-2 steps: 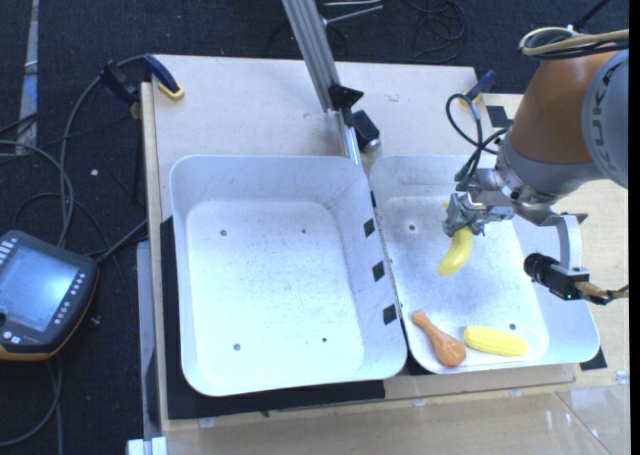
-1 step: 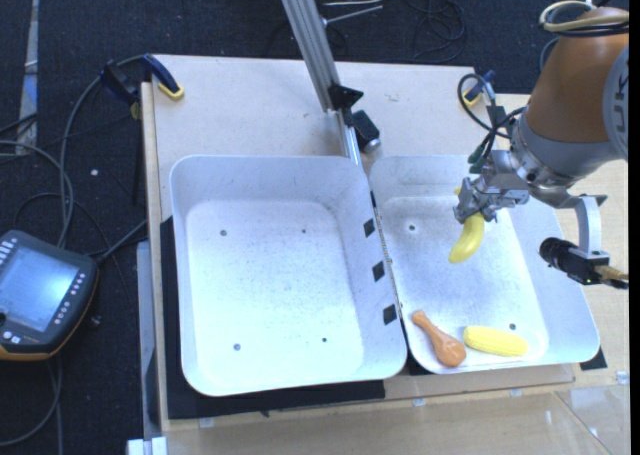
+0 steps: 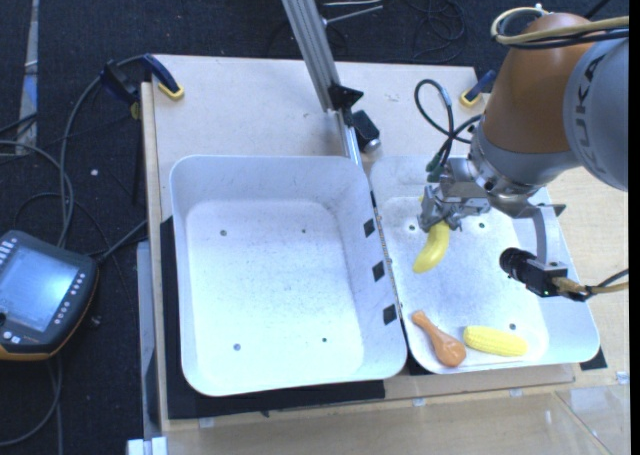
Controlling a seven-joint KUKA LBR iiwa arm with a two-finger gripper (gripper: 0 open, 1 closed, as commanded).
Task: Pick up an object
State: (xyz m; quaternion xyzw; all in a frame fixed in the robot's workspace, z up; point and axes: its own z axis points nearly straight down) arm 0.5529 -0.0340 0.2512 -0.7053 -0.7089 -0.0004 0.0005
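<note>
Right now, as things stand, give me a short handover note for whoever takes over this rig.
Gripper: over the right bin, shut on the top end of the yellow banana, which hangs from it.
Other things in the right bin: an orange drumstick-shaped toy and a yellow corn cob, both lying near the front edge, close together.
Left bin: nothing to report for the job.
Done: the banana looks grasped. I cannot tell whether its lower end has left the bin floor.
Left: confirm that the lift clears the bin and that the grip holds.
</note>
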